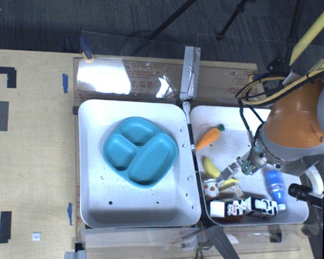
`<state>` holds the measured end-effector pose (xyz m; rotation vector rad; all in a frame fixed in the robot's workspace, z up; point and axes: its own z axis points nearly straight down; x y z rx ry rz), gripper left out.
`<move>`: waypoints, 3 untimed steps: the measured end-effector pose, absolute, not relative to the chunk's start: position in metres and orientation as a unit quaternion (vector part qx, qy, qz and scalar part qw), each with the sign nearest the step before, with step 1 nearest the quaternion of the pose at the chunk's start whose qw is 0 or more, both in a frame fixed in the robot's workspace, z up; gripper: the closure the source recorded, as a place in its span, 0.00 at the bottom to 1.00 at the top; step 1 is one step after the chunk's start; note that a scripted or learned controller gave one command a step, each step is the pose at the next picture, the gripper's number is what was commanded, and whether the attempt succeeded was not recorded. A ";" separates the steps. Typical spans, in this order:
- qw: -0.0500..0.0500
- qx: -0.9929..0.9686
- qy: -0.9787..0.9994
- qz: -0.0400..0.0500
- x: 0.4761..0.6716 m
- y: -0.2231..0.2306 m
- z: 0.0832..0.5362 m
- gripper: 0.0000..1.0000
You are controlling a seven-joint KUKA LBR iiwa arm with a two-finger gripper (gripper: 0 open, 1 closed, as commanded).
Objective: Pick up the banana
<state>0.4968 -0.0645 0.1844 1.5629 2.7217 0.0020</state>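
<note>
From my remote station I see the left bin (90,198) holding a blue divided plate (140,150). The right bin (231,133) holds the banana (215,172) near its left wall, a toy carrot (208,137) above it, a blue bottle (275,185) to the right, and a black-and-white carton (244,208) along the front edge. The gripper (228,173) hangs just beside the banana's right end — whether it pinches anything, I cannot tell — with the carton close below.
</note>
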 end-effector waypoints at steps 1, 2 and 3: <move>0.001 0.449 0.893 0.000 0.518 -0.088 0.299 0.00; 0.000 0.343 0.939 0.000 0.480 -0.067 0.316 0.00; 0.000 0.282 0.959 0.000 0.480 -0.120 0.309 0.00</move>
